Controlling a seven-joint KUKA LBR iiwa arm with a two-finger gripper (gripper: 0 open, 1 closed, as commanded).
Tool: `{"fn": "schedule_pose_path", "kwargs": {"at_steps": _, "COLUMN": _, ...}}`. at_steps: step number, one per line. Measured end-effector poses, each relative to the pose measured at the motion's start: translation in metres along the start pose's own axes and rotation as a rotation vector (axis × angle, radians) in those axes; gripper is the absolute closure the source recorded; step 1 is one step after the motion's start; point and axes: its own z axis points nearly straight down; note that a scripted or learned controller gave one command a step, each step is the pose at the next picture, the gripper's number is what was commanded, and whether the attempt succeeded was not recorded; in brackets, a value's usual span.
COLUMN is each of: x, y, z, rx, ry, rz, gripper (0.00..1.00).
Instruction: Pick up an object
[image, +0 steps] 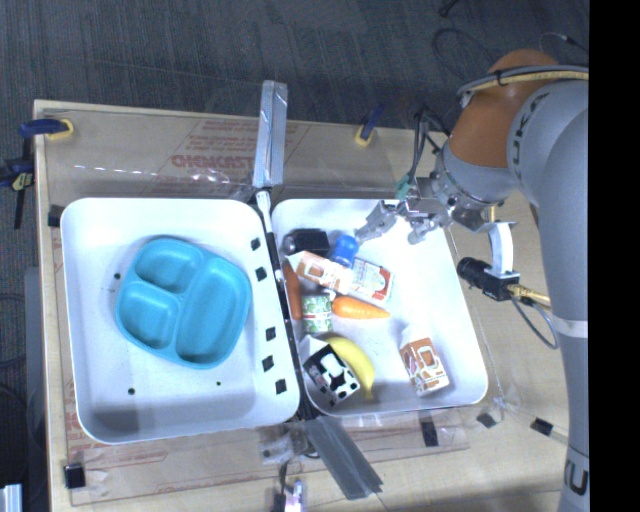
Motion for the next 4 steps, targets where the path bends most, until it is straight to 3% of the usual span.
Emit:
{"fn": "schedule_pose_path", "kwargs": {"at_steps": 1, "x": -0.011, "y": -0.043, "z": 0.121, "rx": -0.010, "ry": -0.003, "rz": -0.091, "gripper": 0.00}}
{"fn": "schedule_pose_path", "kwargs": {"at_steps": 2, "x": -0.004, "y": -0.083, "z": 0.122, "rx": -0.012, "ry": -0.007, "rz": -0.112, "gripper": 0.00}}
{"fn": "schedule_pose_path", "kwargs": {"at_steps": 3, "x": -0.006, "y": -0.082, "z": 0.111, "rx": -0.015, "ry": -0.011, "rz": -0.115, "gripper": 1.00}}
{"fn": "schedule_pose_path", "kwargs": {"at_steps": 4, "x": -0.005, "y": -0.082, "z": 0.111, "rx": -0.015, "ry": -0.011, "rz": -0.115, "gripper": 0.00}}
